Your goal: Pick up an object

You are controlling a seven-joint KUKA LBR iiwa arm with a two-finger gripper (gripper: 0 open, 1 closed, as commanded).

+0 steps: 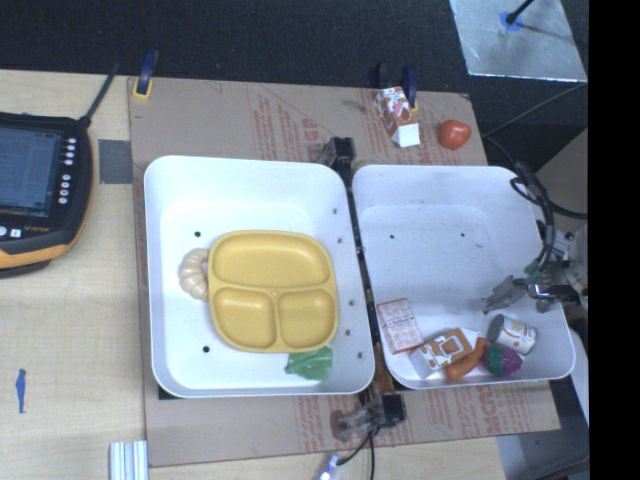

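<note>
Two white bins sit side by side in the middle of the frame, the left bin [165, 268] and the right bin [440, 208], on a sheet of brown cardboard [270, 118].

In the left bin there are three things: one yellow divided tray [272, 290] near the centre, one beige pastry-like piece [192, 273] touching the tray's left edge, and one green leafy item [310, 364] just below the tray's lower right corner.

The right bin holds its things in the lower part, crowded together: one flat red-and-white packet [398, 325] near the left wall, one orange-and-white carton [445, 349] beside it, one orange sausage-shaped item [467, 361] touching the carton, one purple and green item [503, 361] just right of that, and one small white can [516, 335] above it.

The gripper [515, 293] comes in at the right edge of the frame, low over the right bin, just above and left of the can. Its thin fingers [500, 296] look spread apart, with nothing between them.

Outside the bins, at the upper right of the cardboard, stand one small red-and-white carton [398, 115] and one red tomato-like ball [455, 134], near each other. One tablet with an orange rim [35, 188] lies at the left edge of the frame.
</note>
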